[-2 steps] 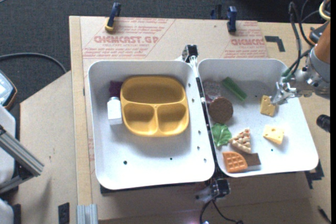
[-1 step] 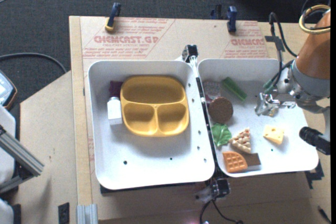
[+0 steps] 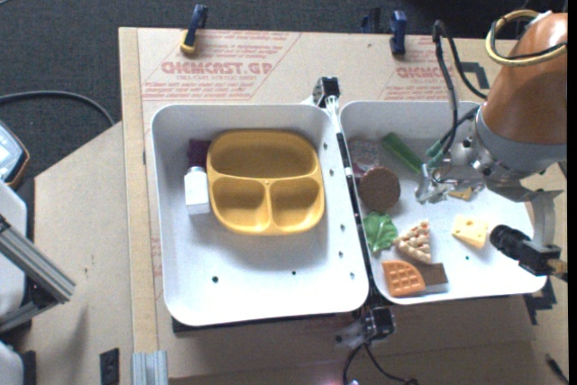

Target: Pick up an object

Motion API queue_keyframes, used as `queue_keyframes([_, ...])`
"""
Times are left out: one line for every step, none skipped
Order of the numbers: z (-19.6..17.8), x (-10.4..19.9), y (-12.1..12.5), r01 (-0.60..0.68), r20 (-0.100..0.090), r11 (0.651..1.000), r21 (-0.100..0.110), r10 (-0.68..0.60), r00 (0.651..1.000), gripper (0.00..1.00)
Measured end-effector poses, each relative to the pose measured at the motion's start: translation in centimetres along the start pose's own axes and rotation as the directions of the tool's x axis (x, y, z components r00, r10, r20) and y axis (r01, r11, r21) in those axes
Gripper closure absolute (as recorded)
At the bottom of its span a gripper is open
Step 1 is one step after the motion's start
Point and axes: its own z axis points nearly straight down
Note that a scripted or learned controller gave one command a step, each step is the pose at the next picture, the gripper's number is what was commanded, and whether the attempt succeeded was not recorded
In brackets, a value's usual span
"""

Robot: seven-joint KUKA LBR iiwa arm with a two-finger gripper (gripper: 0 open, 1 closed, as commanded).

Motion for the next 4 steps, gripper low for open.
queue_keyframes([0.0, 4.2, -1.7, -0.001, 0.001, 1.0, 0.002, 0.001, 1.0, 1.0])
queue_keyframes([-0.3, 3.7, -1.0, -0.004, 0.003, 1.0, -0.004, 0.004, 1.0, 1.0])
queue_keyframes([1.2, 3.5, -0.2, -0.006, 0.003, 1.0, 0.0, 0.006, 1.0, 1.0])
queue_keyframes([1.4, 4.2, -0.8, -0.005, 0.002, 1.0, 0.001, 0.005, 1.0, 1.0])
